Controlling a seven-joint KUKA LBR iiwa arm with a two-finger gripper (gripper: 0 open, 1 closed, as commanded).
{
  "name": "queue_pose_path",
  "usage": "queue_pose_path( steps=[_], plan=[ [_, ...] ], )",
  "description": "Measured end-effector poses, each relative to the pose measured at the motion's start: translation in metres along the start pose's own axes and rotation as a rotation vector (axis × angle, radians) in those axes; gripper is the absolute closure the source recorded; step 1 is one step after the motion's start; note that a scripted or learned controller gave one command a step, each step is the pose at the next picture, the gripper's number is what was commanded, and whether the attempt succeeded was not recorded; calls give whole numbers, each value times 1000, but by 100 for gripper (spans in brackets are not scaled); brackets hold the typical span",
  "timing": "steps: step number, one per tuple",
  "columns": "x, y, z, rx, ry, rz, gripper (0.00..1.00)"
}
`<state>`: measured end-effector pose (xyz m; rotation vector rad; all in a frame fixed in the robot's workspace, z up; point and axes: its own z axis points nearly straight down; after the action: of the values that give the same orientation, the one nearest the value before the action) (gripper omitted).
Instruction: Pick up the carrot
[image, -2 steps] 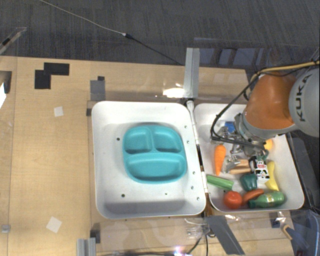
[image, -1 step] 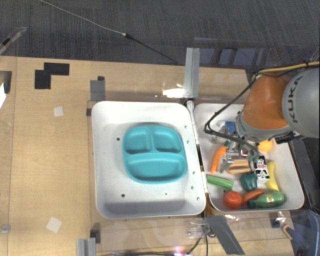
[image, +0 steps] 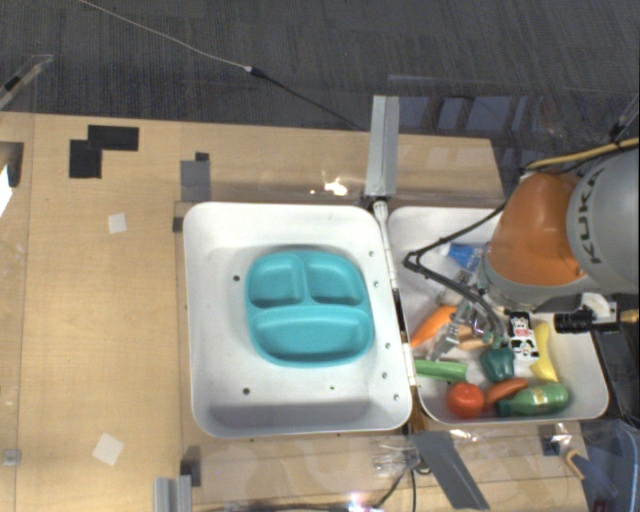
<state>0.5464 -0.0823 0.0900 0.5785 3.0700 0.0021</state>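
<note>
The carrot (image: 432, 325), orange and tapered, lies tilted near the left wall of the right bin (image: 592, 398). My gripper (image: 468, 328) is low in that bin, right beside the carrot's right end and seemingly touching it. The arm's orange band (image: 535, 235) and grey body hang over the bin's upper right and hide what lies beneath them.
Around the gripper lie a green stick (image: 440, 369), a red tomato (image: 465, 400), a dark green piece (image: 497, 362), a red chili (image: 506, 388), a green-yellow fruit (image: 535, 400), a banana (image: 543, 355) and a blue item (image: 465, 255). The left bin (image: 215, 300) holds a teal divided plate (image: 308, 305).
</note>
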Motion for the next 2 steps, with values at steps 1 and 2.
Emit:
queue_pose_path(
  steps=[1,2],
  plan=[
    [-3,3,-13,-3,-7,-8,100],
    [-6,5,-25,-6,-17,-16,100]
  ],
)
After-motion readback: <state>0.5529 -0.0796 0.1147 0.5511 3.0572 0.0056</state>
